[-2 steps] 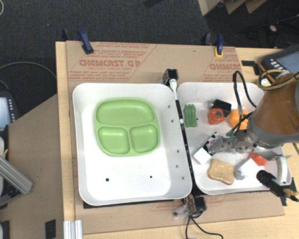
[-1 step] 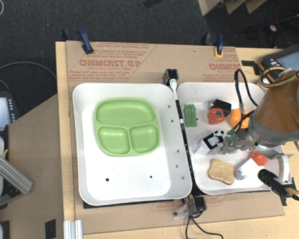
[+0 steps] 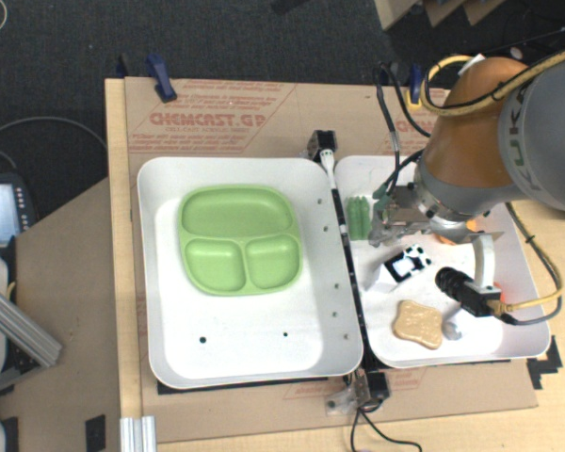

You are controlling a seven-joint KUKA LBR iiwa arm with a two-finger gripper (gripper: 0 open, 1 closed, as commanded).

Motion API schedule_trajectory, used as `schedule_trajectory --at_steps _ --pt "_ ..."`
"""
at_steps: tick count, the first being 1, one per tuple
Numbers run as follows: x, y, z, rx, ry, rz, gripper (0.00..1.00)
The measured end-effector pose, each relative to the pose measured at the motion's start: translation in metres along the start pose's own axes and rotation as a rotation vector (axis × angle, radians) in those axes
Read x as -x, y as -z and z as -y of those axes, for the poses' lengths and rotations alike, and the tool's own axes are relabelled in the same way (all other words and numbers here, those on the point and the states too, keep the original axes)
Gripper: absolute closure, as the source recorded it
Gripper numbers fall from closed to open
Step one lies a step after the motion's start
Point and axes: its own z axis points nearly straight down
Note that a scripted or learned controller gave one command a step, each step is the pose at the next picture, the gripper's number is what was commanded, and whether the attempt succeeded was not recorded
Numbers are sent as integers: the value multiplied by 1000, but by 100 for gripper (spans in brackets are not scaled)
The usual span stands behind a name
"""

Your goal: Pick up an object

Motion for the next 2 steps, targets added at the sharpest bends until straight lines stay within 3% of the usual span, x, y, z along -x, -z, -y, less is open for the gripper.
schedule_trajectory --at_steps 1,2 --pt "-36 -4 65 -18 -8 -2 100" --pt "-64 85 59 0 -6 -1 100"
